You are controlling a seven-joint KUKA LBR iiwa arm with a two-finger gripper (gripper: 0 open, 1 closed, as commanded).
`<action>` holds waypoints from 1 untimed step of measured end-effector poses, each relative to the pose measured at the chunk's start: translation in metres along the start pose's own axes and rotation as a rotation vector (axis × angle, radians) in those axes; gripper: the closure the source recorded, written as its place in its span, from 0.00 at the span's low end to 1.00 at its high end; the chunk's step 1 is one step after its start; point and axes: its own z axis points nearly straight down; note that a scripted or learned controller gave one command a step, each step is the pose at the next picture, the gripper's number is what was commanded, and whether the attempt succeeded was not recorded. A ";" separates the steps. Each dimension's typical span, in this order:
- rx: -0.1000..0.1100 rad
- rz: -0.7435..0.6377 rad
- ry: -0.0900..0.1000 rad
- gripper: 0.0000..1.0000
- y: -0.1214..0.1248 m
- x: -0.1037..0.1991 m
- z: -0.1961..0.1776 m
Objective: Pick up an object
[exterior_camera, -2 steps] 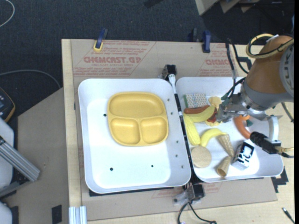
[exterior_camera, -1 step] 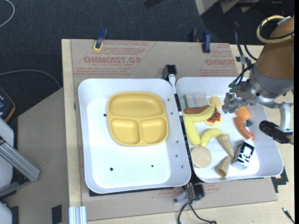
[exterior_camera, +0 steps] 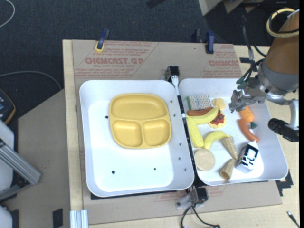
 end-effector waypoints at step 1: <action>0.009 -0.002 0.004 1.00 -0.032 0.039 -0.001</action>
